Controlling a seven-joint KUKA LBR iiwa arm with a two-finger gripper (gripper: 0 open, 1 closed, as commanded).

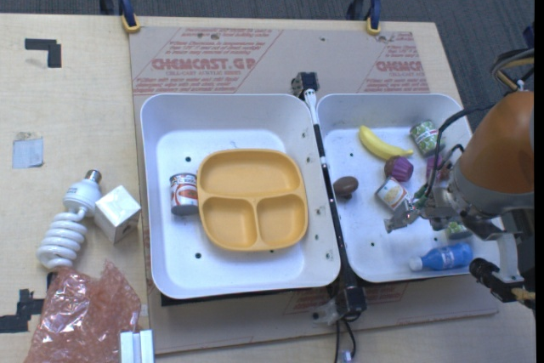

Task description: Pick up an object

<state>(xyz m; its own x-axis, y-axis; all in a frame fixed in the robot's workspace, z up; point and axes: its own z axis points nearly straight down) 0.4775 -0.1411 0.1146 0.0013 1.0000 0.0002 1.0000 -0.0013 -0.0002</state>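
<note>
In the right bin (374,259) lie a yellow banana (380,144), a green can (424,135), a purple object (399,169), a brown round object (345,186), a small pale box (391,195) and a blue bottle (445,258). My gripper (408,217) hangs low over the right side of this bin, just below and right of the pale box and above the blue bottle. Nothing shows in its grasp. A small green item (456,228) peeks out from under the wrist.
The left bin (161,268) holds a yellow divided plate (252,198) and a small red-and-white can (183,193). On the bench to the left lie a spiral light bulb (68,225), a white cube (117,211) and a crumpled reddish bag (81,314).
</note>
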